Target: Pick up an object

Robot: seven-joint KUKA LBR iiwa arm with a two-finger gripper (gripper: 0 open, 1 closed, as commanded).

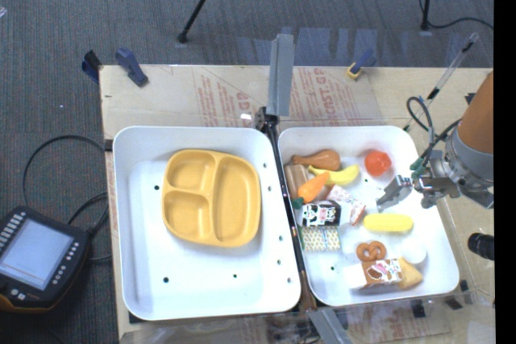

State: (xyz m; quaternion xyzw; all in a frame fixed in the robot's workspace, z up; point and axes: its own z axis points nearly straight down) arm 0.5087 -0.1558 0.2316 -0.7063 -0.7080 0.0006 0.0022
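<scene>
The right bin [427, 165] holds several toy foods: a brown drumstick [316, 159], a yellow banana [340, 174], a red tomato [377, 163], an orange carrot [313, 188], a black-and-white carton [321, 213], a yellow oblong block [389, 222], a pretzel [371, 251] and a white egg [413, 254]. My gripper [409, 199] hangs over the bin's right side, just above the yellow block and to the lower right of the tomato. Its fingers stand open with nothing between them.
The left bin [137, 254] carries a yellow divided plate [212, 197]. A snack packet [385, 272] lies at the right bin's front, and a patterned card [320, 238] lies near the divider. A grey post [280, 80] rises behind the bins. A handheld pendant [36, 254] sits far left.
</scene>
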